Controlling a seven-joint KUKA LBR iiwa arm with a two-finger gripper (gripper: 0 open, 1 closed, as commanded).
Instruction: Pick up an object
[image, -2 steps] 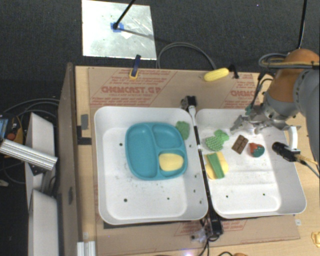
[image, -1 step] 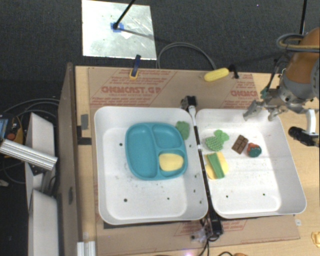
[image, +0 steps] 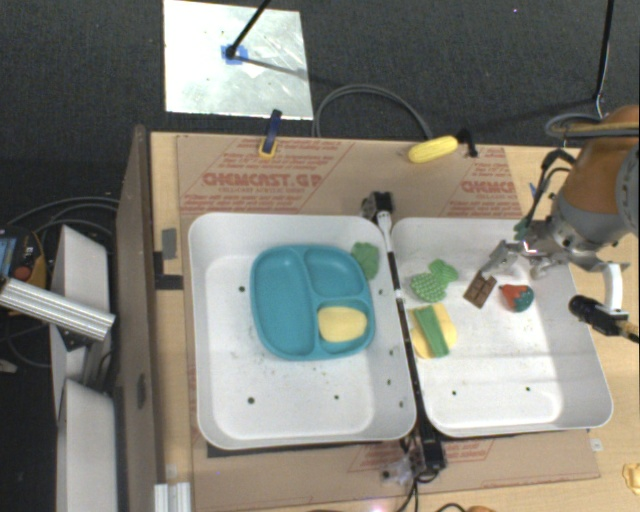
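Note:
My gripper hangs over the back of the right bin, open, with nothing between its fingers. One fingertip is just above a small brown block. A red toy with a green tip lies right below the gripper. To the left are a green waffle-like piece and a green-and-yellow block. In the left bin a blue divided plate holds a yellow lump. A green piece lies by the plate's back right corner.
The divider between the bins runs down the middle. A black part juts over the right bin's right rim. A yellow object lies on the cardboard behind the bins. The grey arm comes in from the right.

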